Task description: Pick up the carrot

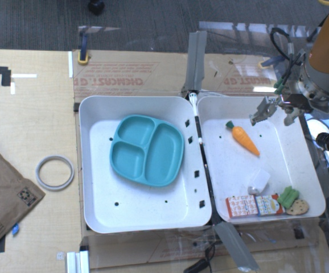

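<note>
An orange carrot [245, 138] with a green top lies slantwise in the upper part of the right bin [301, 169]. My gripper [274, 112] hovers above the bin's far right corner, up and to the right of the carrot and apart from it. Its fingers [260, 113] are spread open with nothing between them.
A teal divided plate [147, 151] lies in the left bin [96, 198]. Along the right bin's near edge lie a red-and-white carton [253, 206], a small clear cup [259, 181], a green piece [288, 197] and a cookie [296, 208]. A tape ring [54, 172] rests on the bench at left.
</note>
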Robot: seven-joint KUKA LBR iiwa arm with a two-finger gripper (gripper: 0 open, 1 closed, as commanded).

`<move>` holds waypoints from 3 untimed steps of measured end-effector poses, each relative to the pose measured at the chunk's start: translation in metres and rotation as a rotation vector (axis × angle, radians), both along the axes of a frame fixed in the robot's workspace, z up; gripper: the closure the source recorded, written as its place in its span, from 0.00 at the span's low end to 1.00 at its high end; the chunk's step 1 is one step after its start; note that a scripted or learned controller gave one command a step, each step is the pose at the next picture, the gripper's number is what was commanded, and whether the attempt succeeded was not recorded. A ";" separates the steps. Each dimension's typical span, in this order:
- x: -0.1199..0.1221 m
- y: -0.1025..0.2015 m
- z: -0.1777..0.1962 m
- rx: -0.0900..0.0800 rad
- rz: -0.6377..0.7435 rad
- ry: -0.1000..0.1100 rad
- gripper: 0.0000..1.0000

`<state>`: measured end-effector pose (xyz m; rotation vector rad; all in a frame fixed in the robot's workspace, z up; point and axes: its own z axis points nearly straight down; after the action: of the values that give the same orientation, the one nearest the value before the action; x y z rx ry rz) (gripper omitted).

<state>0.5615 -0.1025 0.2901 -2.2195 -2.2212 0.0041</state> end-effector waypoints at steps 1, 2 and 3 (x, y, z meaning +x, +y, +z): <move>0.023 -0.006 -0.184 0.000 -0.165 0.000 0.00; 0.064 0.001 -0.199 0.000 -0.195 -0.001 0.00; 0.064 0.000 -0.199 0.000 -0.195 -0.001 0.00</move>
<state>0.6251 -0.1020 0.0910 -2.4253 -1.9948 0.0031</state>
